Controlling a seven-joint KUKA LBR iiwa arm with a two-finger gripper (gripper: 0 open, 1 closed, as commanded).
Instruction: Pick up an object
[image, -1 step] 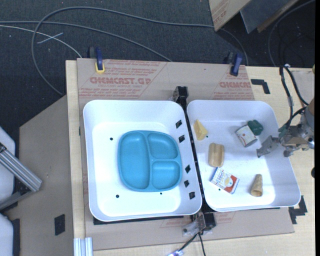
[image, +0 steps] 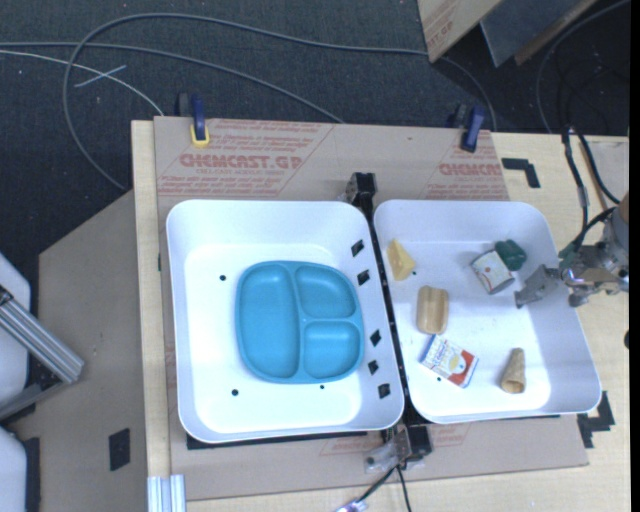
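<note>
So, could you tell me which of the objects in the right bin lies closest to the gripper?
The white-and-green object near the right bin's far right corner; it sits just left of the gripper, while the tan pieces and the red-and-white packet lie farther left or nearer the front.

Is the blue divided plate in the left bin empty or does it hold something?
Empty. The blue divided plate lies flat in the left bin, and all three compartments show only bare blue surface.
</note>
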